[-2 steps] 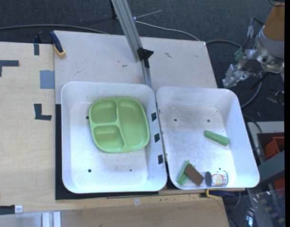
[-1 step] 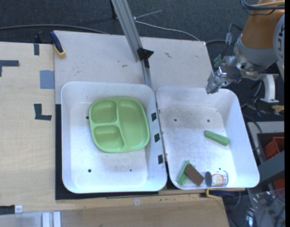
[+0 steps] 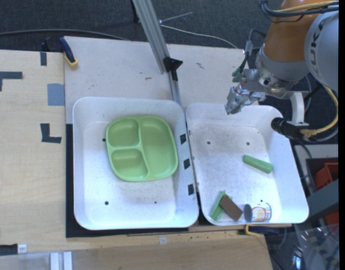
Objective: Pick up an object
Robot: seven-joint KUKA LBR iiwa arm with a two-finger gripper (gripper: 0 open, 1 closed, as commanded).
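Across the counter (image 3: 122,72), the tool (image 3: 235,104) hangs at the right bin's (image 3: 285,151) twelve o'clock rim, its spread perhaps narrow, hard to tell.

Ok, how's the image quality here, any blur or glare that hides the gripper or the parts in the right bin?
Camera view: even, soft light, no harsh glare on the bins. The gripper is small and soft, so its fingers are hard to read. The green block is clear; the small can at the right bin's near edge is slightly fuzzy. The plate casts only a faint shadow.
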